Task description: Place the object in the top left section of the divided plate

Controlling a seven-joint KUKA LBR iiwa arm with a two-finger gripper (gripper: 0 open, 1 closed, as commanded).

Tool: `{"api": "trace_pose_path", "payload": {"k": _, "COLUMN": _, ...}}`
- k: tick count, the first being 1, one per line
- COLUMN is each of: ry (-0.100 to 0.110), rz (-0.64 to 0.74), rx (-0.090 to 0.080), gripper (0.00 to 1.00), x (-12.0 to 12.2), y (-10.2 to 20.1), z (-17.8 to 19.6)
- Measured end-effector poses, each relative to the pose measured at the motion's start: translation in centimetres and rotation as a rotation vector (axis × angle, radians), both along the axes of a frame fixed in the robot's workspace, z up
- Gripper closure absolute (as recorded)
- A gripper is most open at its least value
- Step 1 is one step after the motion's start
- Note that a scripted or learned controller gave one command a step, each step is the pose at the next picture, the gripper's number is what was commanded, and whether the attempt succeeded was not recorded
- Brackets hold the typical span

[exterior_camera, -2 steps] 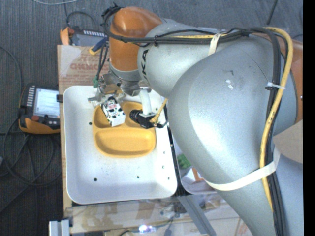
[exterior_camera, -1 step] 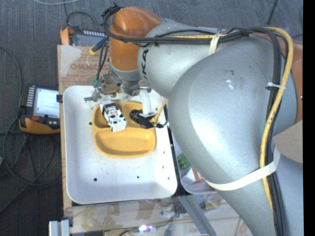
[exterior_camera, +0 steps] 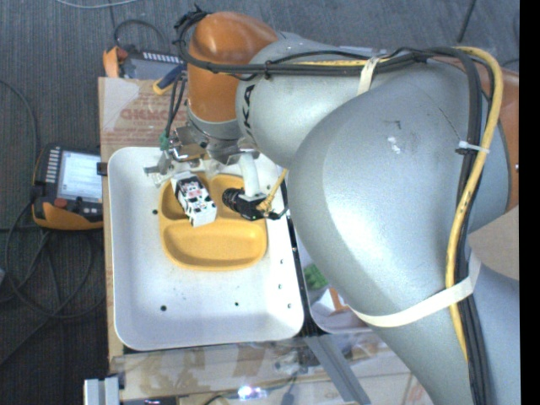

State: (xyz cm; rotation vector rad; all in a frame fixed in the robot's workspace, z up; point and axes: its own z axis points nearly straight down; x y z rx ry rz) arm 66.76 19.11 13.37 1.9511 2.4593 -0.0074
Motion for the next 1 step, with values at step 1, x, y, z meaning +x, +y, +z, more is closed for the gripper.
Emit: {"api": "trace_pose_path", "payload": {"k": 1, "ry": 0.000, "rz": 0.000, "rx": 0.000, "gripper": 0.00, "x": 0.00, "y": 0.00, "z": 0.00}}
